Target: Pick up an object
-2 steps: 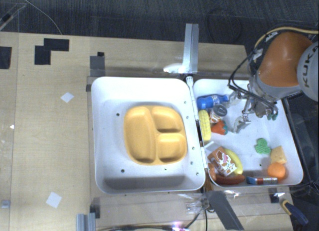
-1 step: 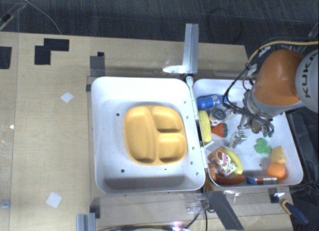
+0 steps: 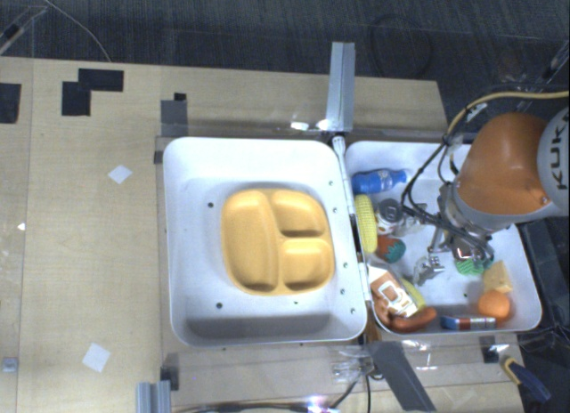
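The right bin [image 3: 426,155] holds several small items: a blue bottle [image 3: 378,180], a yellow corn cob [image 3: 365,222], a red-and-teal piece [image 3: 389,247], a snack packet [image 3: 392,295], a sausage [image 3: 411,319], a marker [image 3: 468,321], an orange ball [image 3: 495,305], a pale wedge [image 3: 496,277] and a green item [image 3: 469,265]. My gripper [image 3: 431,269] hangs low over the middle of this bin, under the orange band [image 3: 503,165] of the arm. It stands between the red-and-teal piece and the green item. No object shows between its tips.
The left bin [image 3: 191,224] holds a yellow sectioned tray [image 3: 276,240]. A metal post [image 3: 340,89] rises behind the wall between the bins. Cables [image 3: 427,180] loop off the wrist over the right bin. Bare wooden bench [image 3: 80,251] lies to the left.
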Action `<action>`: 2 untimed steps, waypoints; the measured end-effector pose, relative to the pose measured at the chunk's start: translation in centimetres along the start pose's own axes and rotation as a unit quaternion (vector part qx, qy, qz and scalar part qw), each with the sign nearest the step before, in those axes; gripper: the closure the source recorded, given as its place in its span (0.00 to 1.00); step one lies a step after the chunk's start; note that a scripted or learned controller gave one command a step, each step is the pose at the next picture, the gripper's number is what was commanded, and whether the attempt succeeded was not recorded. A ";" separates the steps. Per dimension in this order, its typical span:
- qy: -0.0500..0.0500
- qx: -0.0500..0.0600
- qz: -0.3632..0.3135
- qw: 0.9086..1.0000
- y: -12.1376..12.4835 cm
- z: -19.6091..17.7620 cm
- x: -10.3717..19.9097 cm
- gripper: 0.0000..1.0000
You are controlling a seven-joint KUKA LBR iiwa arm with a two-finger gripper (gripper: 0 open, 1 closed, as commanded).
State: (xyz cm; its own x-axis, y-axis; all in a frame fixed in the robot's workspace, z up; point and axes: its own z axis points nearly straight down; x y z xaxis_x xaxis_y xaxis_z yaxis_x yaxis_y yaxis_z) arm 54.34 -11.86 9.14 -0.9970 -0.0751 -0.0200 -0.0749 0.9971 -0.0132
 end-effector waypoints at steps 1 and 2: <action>-0.007 -0.002 0.085 0.996 -0.2 -0.2 2.1 0.00; -0.019 0.003 0.105 0.994 0.0 -0.7 4.1 0.00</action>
State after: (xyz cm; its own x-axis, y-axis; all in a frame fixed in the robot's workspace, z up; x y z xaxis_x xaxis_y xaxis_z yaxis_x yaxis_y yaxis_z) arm 50.25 -12.11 9.72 -0.9892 0.1333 -0.0602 0.1342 0.9909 -0.0107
